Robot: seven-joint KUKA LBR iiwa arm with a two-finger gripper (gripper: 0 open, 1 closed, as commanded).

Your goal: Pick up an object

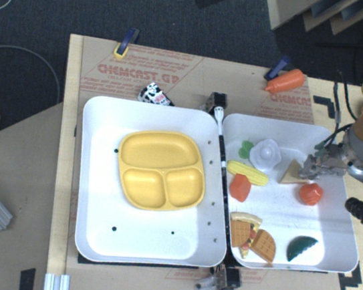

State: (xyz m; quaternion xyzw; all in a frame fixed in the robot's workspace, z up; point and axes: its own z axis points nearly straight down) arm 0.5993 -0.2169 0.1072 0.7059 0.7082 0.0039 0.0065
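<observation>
The gripper hung at the right bin's upper right; its grasp state could not be told. A red tomato lay just below it, a tan wedge just left. The bin's right wall stood close; open floor lay toward centre.

Plastic and cardboard surfaces

The yellow divided tray is looking like smooth matt plastic, the white bins are gleaming glossy, and the cardboard sheet is lying dull.
</observation>
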